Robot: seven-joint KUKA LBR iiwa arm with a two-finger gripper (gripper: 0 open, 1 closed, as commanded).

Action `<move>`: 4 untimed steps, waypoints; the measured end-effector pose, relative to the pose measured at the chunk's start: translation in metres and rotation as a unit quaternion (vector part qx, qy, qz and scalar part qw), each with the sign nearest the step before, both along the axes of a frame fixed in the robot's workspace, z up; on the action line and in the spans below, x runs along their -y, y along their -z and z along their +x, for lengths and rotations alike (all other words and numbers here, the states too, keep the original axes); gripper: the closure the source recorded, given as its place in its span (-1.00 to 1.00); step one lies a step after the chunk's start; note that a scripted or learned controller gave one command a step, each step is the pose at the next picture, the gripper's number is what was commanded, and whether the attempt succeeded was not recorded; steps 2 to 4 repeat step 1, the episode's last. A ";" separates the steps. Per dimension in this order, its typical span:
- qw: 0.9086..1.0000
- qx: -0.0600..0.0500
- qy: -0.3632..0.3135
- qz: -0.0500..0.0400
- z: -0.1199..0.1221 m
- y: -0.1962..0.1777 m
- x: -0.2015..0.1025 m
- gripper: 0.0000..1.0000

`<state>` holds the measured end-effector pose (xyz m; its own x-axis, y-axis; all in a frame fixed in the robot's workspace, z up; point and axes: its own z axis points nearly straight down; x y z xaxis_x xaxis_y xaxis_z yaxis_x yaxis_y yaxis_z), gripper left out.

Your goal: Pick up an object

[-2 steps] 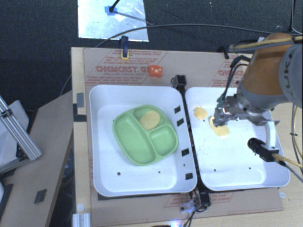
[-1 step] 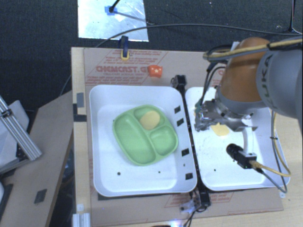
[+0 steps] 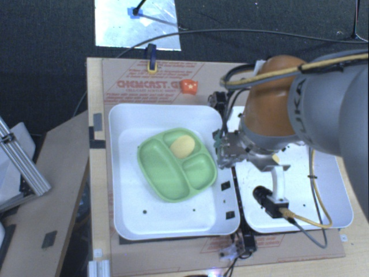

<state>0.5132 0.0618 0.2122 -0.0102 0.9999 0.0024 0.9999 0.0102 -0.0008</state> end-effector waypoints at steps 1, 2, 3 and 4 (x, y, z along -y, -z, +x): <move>1.000 0.001 0.000 0.000 -0.001 -0.003 -0.047 1.00; 1.000 0.001 0.000 0.000 -0.001 -0.003 -0.047 1.00; 1.000 0.001 0.000 0.000 -0.001 -0.003 -0.047 1.00; 1.000 0.001 0.000 0.000 -0.001 -0.003 -0.047 1.00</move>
